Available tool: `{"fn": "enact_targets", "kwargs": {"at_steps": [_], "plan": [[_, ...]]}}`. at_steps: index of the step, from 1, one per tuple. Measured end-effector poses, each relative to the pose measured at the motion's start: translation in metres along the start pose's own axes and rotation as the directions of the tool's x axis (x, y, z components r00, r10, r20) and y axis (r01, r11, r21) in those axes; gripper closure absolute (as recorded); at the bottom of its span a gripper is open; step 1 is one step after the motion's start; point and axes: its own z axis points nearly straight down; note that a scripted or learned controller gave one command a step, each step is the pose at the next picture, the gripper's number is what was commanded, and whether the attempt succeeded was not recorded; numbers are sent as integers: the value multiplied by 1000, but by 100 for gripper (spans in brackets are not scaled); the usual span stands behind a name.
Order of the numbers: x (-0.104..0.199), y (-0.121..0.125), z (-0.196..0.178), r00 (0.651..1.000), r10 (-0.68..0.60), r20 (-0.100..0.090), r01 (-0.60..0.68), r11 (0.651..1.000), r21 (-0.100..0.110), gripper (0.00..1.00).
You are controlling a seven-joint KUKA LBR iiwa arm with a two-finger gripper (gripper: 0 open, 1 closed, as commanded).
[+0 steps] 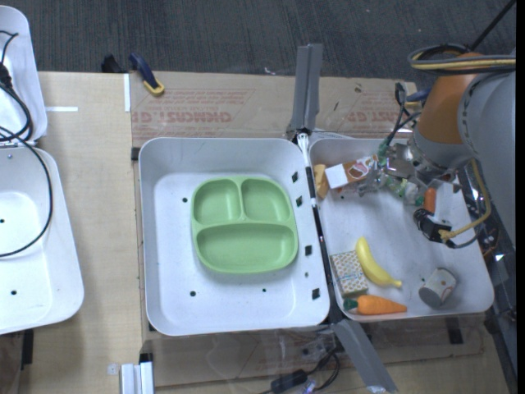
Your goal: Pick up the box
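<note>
Grey arm comes in from the right, orange band up by the wrist, bent down low. Its gripper [379, 171] points left, cables looping around the wrist.

The two bins [164, 302] look like smooth, faintly glossy white plastic, the green divided plate [244, 224] a matt plastic, the box [349, 272] printed cardboard, the banana [374, 263] and carrot [380, 305] shiny moulded plastic, and the bench [90, 130] pale, matt wood.

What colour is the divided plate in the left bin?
Light green. The divided plate lies flat in the left bin, shown clearly in the camera view.
</note>
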Motion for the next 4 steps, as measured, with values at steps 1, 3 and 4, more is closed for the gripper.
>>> {"fn": "enact_targets", "kwargs": {"at_steps": [1, 3, 4], "plan": [[28, 13, -2, 996, 83, 29, -84, 996, 30, 0], [53, 18, -75, 890, 456, -3, -456, 890, -12, 0], [49, 5, -36, 835, 549, -30, -550, 834, -34, 0]]}}
